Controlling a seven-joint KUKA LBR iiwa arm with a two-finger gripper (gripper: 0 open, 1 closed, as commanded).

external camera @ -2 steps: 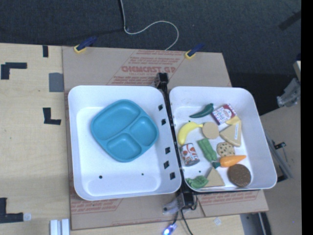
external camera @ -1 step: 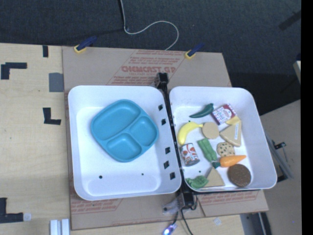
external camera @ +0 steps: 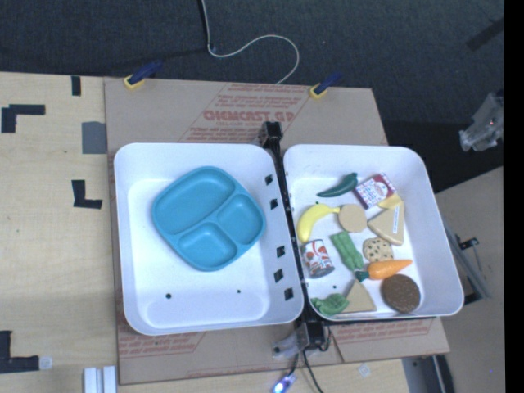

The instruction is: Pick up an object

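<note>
— Where is the gripper (external camera: 481, 126)?

— At about two o'clock from the right bin (external camera: 436, 219), off beyond its rim and above the dark floor. Whether it is spread or closed, I cannot tell.

— And the things to pick?

— All lie in that right bin: a banana (external camera: 314, 218) at nine o'clock, a carrot (external camera: 387, 268) and a brown disc (external camera: 401, 292) toward five. The left bin (external camera: 131, 244) bears a blue divided plate (external camera: 209, 218).
</note>
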